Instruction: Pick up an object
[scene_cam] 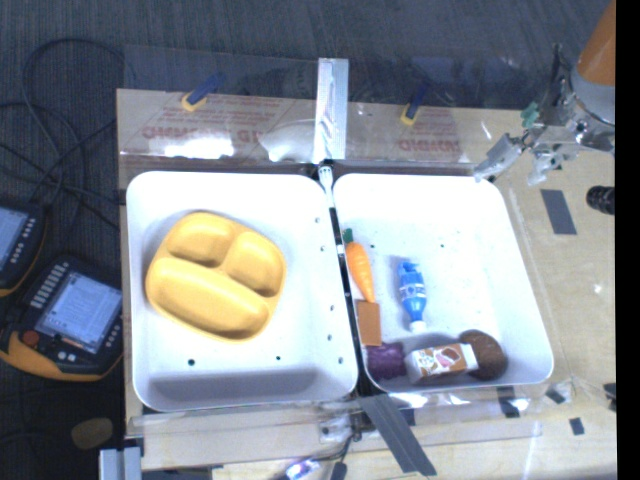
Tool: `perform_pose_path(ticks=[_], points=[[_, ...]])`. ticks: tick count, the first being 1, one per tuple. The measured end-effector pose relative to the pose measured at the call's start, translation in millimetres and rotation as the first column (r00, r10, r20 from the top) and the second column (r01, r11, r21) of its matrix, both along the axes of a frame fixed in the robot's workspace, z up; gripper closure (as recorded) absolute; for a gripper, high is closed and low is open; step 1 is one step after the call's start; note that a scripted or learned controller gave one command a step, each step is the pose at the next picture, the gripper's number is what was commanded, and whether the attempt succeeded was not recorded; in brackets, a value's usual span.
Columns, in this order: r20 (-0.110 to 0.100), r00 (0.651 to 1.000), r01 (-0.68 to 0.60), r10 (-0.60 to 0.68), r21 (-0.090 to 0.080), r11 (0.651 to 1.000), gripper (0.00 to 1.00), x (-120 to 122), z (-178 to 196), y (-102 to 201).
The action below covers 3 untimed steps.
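Observation:
My gripper (pixel 511 172) hangs at the upper right, over the bench just beyond the far right corner of the right bin (pixel 450 223). Its two fingers are spread apart with nothing between them, so it is open. In the right bin lie an orange carrot (pixel 358 268), a small blue bottle (pixel 410 293), a brown block (pixel 368 323), a purple item (pixel 385 356), a labelled bottle (pixel 440 360) and a brown ball (pixel 487 353). The left bin (pixel 165 193) holds one large yellow lumpy object (pixel 213 273).
A low divider (pixel 335 268) runs between the two bins. A clear panel with yellow clips (pixel 300 118) stands behind them. Handheld pendants and cables (pixel 60 308) lie off the bench at the left. Tape strips (pixel 558 211) mark the bench to the right.

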<state>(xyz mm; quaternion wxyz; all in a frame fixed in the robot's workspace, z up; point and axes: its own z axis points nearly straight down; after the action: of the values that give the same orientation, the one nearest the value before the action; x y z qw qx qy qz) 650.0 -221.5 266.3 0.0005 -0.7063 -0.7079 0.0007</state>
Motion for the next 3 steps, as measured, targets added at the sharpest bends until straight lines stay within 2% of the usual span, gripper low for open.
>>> perform_pose_path(ticks=[1, 2, 3], points=[[0.002, 1.0, 0.008, -0.008, -0.002, 1.0, 0.0, 18, 46, 56], [-0.001, 0.981, -0.192, 0.192, -0.004, 0.981, 0.0, 18, -14, 33], [0.0, 0.915, -0.403, 0.403, -0.001, 0.915, 0.0, 4, -93, 66]])
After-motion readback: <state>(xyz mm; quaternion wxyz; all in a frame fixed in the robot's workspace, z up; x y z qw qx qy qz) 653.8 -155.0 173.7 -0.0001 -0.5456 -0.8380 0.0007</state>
